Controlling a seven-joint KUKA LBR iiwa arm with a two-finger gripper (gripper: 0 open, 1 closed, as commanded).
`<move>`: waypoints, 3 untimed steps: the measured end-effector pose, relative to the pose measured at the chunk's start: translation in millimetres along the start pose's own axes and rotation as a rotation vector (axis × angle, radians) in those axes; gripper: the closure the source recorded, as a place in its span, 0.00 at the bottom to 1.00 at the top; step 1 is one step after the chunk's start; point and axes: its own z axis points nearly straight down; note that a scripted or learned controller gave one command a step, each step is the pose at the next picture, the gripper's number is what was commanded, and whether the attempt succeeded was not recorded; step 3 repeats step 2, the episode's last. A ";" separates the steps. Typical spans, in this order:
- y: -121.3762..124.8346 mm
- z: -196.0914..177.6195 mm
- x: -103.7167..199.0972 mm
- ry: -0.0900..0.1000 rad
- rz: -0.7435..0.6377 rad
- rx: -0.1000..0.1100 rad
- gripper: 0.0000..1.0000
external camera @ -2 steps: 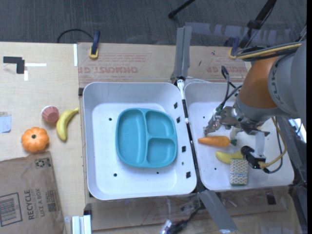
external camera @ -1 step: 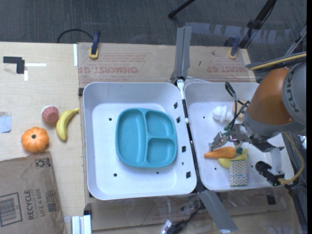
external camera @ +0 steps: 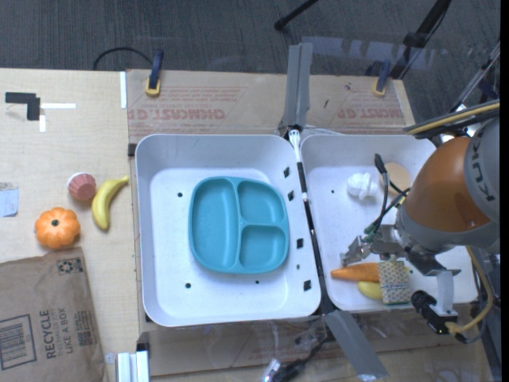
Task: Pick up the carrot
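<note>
The carrot [external camera: 354, 274] is orange and lies on its side near the front of the right bin [external camera: 334, 201], pointing left. My gripper [external camera: 355, 252] hangs just above and behind it, at the end of the grey arm with the orange band [external camera: 445, 189] that reaches in from the right. The gripper's metal tip sits close over the carrot's thick end. I cannot tell whether they touch.
A yellow piece [external camera: 368, 290] and a speckled beige block [external camera: 392, 282] lie right beside the carrot. A white lump [external camera: 362, 185] sits further back. The left bin [external camera: 163, 237] holds a teal divided plate [external camera: 238, 225]. A banana [external camera: 106, 201] and a small pumpkin [external camera: 57, 228] lie on the bench.
</note>
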 end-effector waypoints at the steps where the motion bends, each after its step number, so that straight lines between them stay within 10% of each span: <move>1: 0.4 -7.7 -0.5 0.000 0.004 0.001 1.00; 2: -1.8 -99.8 62.2 -0.002 -0.140 -0.001 1.00; 3: -1.8 -99.8 62.2 -0.002 -0.140 -0.001 1.00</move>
